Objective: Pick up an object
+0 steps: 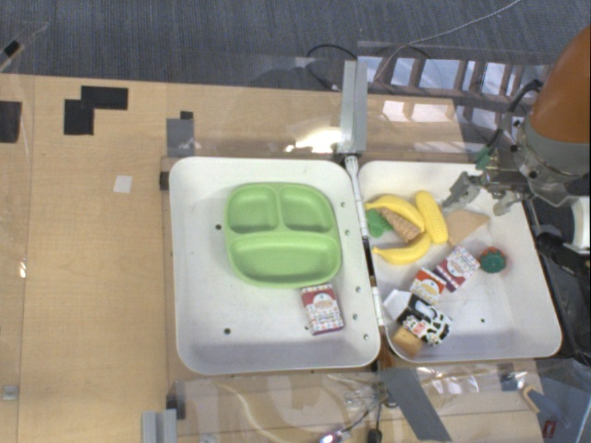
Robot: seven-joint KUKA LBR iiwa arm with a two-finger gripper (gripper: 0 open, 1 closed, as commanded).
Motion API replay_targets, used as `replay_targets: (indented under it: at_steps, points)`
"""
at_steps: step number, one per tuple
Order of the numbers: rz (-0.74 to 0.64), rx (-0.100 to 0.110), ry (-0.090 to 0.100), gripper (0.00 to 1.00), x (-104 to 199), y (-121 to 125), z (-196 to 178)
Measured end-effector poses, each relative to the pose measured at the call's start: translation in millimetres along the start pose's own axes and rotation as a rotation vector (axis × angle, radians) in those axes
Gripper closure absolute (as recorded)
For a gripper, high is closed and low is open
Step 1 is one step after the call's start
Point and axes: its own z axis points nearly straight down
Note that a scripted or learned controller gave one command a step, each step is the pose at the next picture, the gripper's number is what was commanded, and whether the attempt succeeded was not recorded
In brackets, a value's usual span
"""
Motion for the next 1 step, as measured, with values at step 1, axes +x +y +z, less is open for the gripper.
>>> replay_targets:
  at_steps: [1]
  points:
    - [-0.085,-0.004,0.000,0.00,11.2,0.2,148.9]
